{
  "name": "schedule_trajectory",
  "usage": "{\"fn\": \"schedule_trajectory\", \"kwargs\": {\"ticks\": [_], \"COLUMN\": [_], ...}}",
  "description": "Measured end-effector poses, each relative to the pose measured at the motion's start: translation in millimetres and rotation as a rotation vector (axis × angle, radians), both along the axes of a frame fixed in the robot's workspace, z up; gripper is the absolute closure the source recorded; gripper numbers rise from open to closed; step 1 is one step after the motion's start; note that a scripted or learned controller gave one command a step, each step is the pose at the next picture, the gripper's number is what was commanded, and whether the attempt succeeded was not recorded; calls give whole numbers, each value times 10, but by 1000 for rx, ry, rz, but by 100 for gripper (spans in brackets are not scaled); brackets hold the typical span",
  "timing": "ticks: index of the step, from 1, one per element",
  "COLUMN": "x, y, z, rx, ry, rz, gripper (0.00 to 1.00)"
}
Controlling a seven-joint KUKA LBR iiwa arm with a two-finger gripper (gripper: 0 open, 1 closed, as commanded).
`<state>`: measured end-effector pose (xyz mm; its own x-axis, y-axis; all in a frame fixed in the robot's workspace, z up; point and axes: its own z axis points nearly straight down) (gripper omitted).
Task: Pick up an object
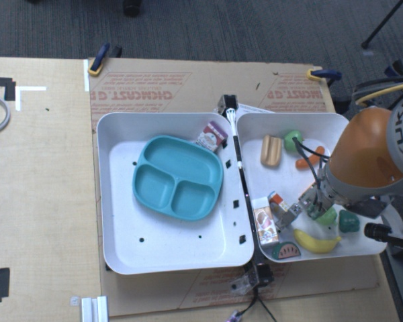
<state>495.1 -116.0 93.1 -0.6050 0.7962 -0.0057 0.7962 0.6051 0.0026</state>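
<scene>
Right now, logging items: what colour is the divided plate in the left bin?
Teal-blue divided plate, clearest in the camera view.

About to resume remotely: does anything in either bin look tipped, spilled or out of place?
Nothing spilled or damaged. The teal divided plate lies flat but skewed in the left bin, and a small packet leans against that bin's far wall. The toy food in the right bin is loosely scattered.
</scene>
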Motion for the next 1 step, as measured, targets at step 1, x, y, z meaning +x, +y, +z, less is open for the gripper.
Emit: {"fn": "schedule_trajectory", "kwargs": {"ticks": [1], "x": [296], "y": [145], "z": [286], "rx": [2], "ry": [3], "rz": [124], "gripper": [0]}}
